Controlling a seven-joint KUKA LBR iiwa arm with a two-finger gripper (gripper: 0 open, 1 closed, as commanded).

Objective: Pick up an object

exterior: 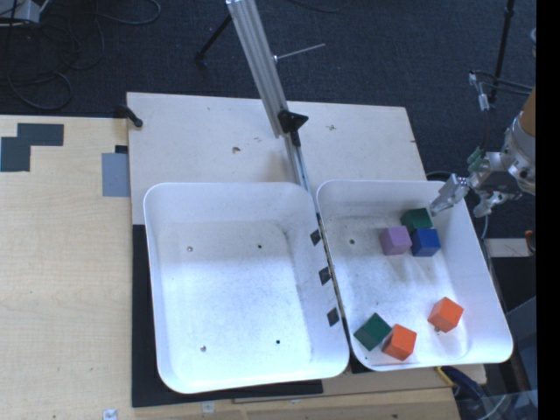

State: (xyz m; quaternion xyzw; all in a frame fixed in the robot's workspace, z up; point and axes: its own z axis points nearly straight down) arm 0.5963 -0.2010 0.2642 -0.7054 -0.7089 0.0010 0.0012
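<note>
The right bin [486,274] holds several small blocks. A dark green block [416,219], a blue block [426,241] and a purple block [395,240] cluster near its far right corner. An orange block [445,314] lies near the right wall. Another orange block [400,341] touches a green block [374,331] at the near edge. My gripper [465,199] hangs over the far right rim of that bin, just right of the dark green block. It is open, with nothing between its fingers.
The left bin [153,234] sits beside the right one, with a divider carrying black clips [325,274] between them. A slanted aluminium rail [262,68] rises behind the bins. Cables and a stand lie on the dark floor beyond.
</note>
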